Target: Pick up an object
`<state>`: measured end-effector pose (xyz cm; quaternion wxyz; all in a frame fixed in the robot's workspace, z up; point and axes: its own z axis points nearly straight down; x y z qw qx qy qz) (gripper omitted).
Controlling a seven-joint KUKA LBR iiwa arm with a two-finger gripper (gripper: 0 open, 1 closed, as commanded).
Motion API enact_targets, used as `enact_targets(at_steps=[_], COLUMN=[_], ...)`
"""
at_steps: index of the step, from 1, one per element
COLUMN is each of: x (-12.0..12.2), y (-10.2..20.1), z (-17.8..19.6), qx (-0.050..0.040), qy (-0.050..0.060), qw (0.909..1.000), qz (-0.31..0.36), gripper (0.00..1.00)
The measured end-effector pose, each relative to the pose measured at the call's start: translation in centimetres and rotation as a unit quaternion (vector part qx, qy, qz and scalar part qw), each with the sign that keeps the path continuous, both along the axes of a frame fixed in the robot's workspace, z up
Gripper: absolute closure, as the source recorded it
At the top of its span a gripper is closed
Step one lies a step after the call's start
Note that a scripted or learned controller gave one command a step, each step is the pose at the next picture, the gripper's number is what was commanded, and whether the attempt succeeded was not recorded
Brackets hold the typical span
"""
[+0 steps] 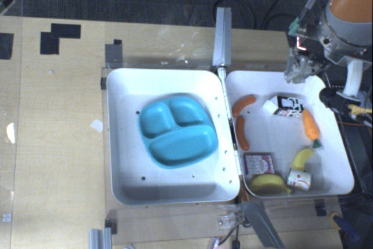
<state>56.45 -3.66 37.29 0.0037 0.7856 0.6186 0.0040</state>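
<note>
My gripper (pixel 299 72) hangs over the far edge of the right bin (pixel 344 148), above and right of a small black-and-white carton (pixel 287 105). Nothing shows between its fingers. In the right bin lie two orange-red sausages (pixel 243 103) (pixel 241 133) by the left wall, a carrot (pixel 310 126) at the right, a small yellow banana piece (pixel 302 157), a white cup (pixel 299 179), a yellow banana (pixel 268 183) at the front and a purple packet (pixel 259 163). The left bin (pixel 122 183) holds a blue divided plate (pixel 177 129).
A metal post (pixel 222 38) stands between the bins at the back. Cables (pixel 344 103) and the arm's body crowd the right side. The tan bench (pixel 52 125) stretches left of the bins, with black marks on it.
</note>
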Motion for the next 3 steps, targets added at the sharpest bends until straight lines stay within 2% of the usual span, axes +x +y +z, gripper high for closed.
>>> enact_targets(at_steps=[1, 3], x=[1.0, 1.3], y=[0.6, 0.9], z=[-1.6, 0.7], qx=[-0.0001, -0.001], qy=[0.003, -0.002], qw=[0.998, 0.9976], qz=[0.063, 0.068], gripper=[1.0, 1.0])
